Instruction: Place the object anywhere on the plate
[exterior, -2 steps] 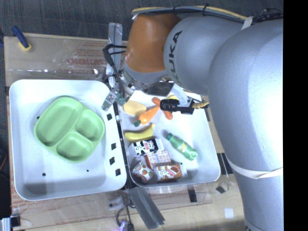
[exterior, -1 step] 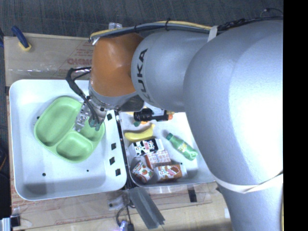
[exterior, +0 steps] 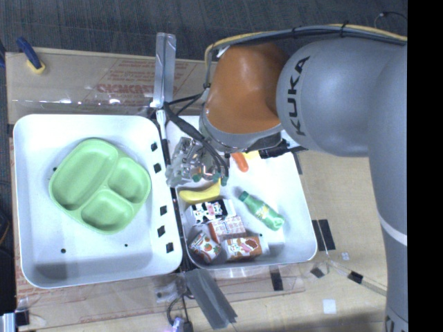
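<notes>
The gripper (exterior: 188, 163) hangs low over the right bin (exterior: 294, 185), at its left wall; whether it grips anything cannot be told. Just under its tip lies a banana (exterior: 199, 194), touching or nearly so. Below that sit small cartons (exterior: 225, 235). To its lower right lies a green bottle (exterior: 261, 211), and close on its right an orange piece (exterior: 239, 161). Well to its left, the green plate (exterior: 100, 184) rests in the left bin (exterior: 34, 206).
</notes>
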